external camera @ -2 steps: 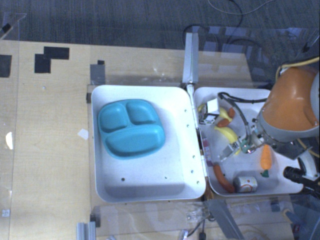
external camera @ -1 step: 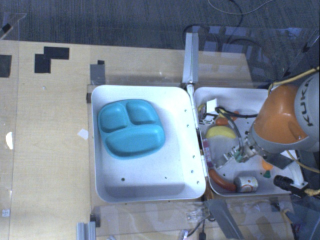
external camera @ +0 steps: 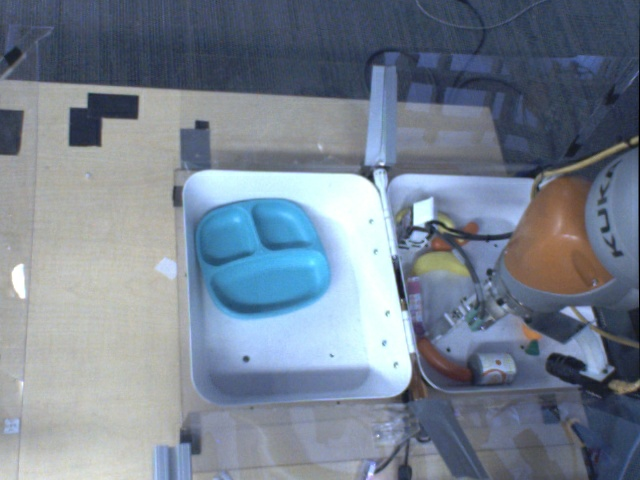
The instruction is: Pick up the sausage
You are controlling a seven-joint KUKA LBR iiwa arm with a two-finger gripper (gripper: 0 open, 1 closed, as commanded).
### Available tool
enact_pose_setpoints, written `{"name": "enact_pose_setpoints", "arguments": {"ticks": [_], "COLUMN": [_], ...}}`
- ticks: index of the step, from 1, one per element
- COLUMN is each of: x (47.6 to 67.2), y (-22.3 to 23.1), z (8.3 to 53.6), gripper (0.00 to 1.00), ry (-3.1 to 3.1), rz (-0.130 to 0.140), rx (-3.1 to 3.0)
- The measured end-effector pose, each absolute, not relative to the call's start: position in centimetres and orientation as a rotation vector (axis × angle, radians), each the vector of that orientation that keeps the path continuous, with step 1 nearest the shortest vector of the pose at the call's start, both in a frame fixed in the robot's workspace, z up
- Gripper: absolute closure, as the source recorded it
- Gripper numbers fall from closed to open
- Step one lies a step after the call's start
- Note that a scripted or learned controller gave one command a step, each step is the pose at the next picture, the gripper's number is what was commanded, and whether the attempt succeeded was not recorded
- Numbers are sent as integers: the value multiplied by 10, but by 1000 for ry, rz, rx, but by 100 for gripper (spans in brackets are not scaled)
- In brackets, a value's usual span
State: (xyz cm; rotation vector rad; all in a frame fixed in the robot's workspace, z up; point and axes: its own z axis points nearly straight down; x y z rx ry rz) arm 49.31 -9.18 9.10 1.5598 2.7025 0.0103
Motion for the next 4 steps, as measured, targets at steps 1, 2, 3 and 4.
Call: {"name": "enact_pose_setpoints", "arguments": {"ticks": [1, 2, 3, 4], "x": [489, 539, 578, 613], "y": [-96, -124, -132, -112], "z": [323, 342, 192, 90], "gripper": [0, 0, 0, 0], "ry": [2954, 2905, 2940, 2946], "rz": [3, 3, 2, 5], "rx": [1042, 1169, 1091, 1045]}}
